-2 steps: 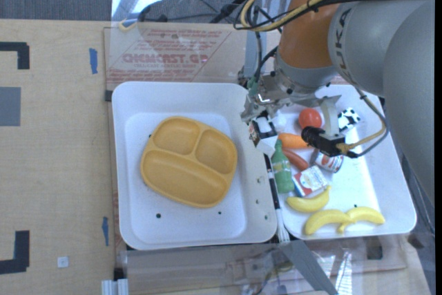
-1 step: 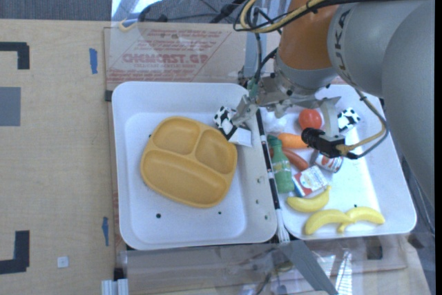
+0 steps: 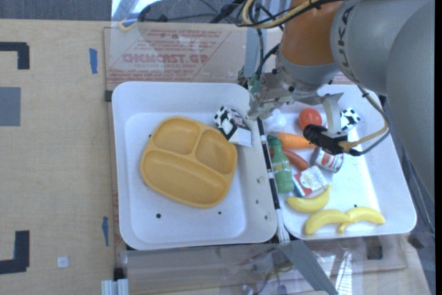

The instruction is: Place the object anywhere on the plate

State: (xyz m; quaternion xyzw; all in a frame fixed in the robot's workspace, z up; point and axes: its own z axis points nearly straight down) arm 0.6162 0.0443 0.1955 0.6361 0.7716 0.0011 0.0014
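A yellow divided plate (image 3: pixel 188 161) lies in the left bin (image 3: pixel 131 169); nothing rests on it. My gripper (image 3: pixel 261 106) hangs under the orange wrist, over the far end of the wall between the two bins, just beyond the plate's far right corner. A checkered tag with a white card (image 3: pixel 230 124) sits between the gripper and the plate's rim. The loose objects lie in the right bin (image 3: pixel 387 183): a red tomato (image 3: pixel 309 117), a carrot (image 3: pixel 297 141), a green bottle (image 3: pixel 280 164), a small can (image 3: pixel 329 160), a red and white packet (image 3: pixel 311 180) and two bananas (image 3: pixel 344 217).
The grey arm covers the far right of the right bin. A second checkered tag (image 3: pixel 349 117) and a black part with a cable (image 3: pixel 328 139) hang over that bin. A clear sheet (image 3: pixel 173 55) lies behind the bins. Bare wooden bench (image 3: pixel 52 148) stretches to the left.
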